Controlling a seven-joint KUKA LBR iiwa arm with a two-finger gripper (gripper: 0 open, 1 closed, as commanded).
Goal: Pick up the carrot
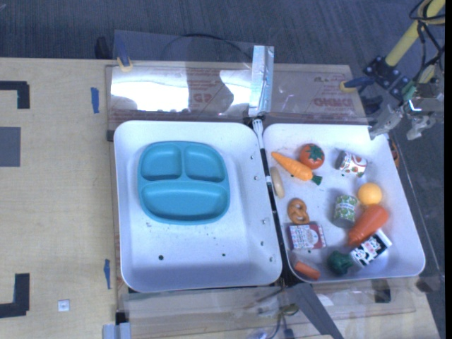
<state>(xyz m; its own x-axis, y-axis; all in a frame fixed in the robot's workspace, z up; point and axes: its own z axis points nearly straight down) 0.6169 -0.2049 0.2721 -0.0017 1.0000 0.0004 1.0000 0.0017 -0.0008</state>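
**Two carrots lie in the right bin; the gripper is at its far right corner**

Two white bins are set side by side on the bench. The left bin point(134, 260) is occupied by a blue plate point(185, 181) with three compartments. The right bin point(409, 260) is filled with toy food.

A slim carrot point(293, 166) with a green stub is seen in the far left part of the right bin, lying at a slant with its tip toward the divider between the bins. It is touched, or nearly touched, by a tomato point(311, 155) just behind it. A beige stick point(277, 183) lies just beside it, along the bin's left wall.

A thick carrot point(368, 223) is found toward the right side of the same bin, tilted, between a yellow ball point(369, 193) and a black-and-white carton point(371, 249). A green can point(345, 208) stands just to its left. A pretzel point(297, 209), a red carton point(306, 236) and a broccoli point(339, 262) are spread across the near part of the bin.

The gripper point(387, 122) is placed at the far right corner of the right bin, well apart from both carrots. Nothing is seen held by it, and whether it is open or closed cannot be told.
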